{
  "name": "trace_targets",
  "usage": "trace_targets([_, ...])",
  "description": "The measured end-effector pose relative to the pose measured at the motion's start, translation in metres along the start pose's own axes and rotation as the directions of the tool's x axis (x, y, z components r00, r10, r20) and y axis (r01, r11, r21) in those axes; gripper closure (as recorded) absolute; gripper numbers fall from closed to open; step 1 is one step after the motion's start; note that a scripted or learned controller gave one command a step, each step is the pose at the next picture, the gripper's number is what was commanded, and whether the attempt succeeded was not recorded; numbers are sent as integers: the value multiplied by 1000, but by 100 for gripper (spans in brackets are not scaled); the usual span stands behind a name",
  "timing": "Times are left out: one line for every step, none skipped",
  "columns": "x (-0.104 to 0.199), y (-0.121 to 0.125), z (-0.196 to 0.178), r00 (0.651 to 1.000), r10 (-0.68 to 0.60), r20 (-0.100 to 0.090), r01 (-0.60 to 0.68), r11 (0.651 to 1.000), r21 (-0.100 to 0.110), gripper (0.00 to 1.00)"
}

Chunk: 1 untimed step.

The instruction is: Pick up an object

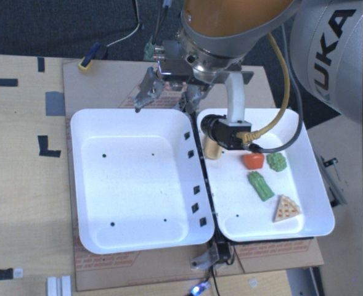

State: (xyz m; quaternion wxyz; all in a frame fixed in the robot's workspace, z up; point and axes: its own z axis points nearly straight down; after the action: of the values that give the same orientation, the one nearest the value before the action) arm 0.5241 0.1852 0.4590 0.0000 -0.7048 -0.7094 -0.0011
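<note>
As we look across the bench from its near edge, the right bin (322,196) holds every loose piece, and the nearest is a tan waffle-patterned wedge (286,208) lying flat by the near right corner. Just beyond it we see a green stick-shaped toy (261,185) lying at a slant, apart from the wedge. Farther back, a knobbly green lump (277,162) and a red piece (253,161) sit side by side, touching or nearly so (we cannot tell which). A small tan object (212,148) rests at the bin's left wall, close to the divide with the left bin (77,165), and is partly covered by a black unit (223,132) mounted on a white post from the arm.

Beyond both bins, the gripper (169,96) hangs over the far rim where the two trays meet, above brown cardboard (101,88). Its two fingers (146,92) are spread apart with nothing between them, well clear of every piece in the right bin. At the back, we see a blue-and-yellow clip (90,57) at the cardboard's far left corner.
</note>
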Motion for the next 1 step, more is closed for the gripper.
trace_targets([-2, 0, -9, 1000, 3, 2, -3, 1000, 3, 100])
